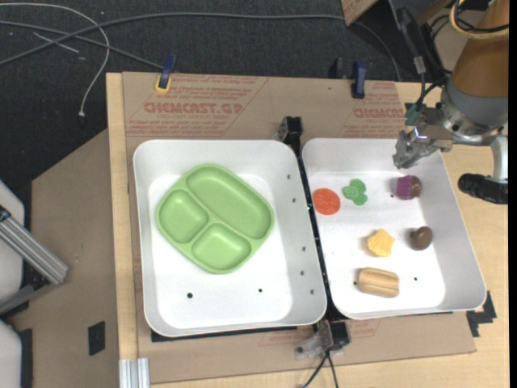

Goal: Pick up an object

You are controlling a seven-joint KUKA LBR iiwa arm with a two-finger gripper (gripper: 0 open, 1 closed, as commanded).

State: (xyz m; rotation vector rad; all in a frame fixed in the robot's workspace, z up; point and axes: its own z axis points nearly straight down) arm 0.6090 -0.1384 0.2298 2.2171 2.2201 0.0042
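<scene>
Dark carpet with loose cables behind; in front, a cardboard-covered worktop (121, 217) bearing two white bins side by side. In the left bin (153, 297), a green divided plate (214, 217), set at a slant. In the right bin (452, 289), five small things spread well apart, probably so that each can be taken singly: an orange disc (326, 202), a green leafy piece (355, 191), a purple lump (407, 187), a yellow chunk (380, 242), a brown ball (420, 238) and, nearest the front rim, a tan bread roll (378, 282). Hanging over the far right corner of that bin, the gripper (410, 150), just above and beside the purple lump, nothing visible between its fingers; open or closed, cannot tell at this slant. Likeliest target, judging by nearness: the purple lump, lying on the bin floor, not yet lifted. Little room beside the bin wall there, so a risk of a nudge instead of a grasp.
</scene>
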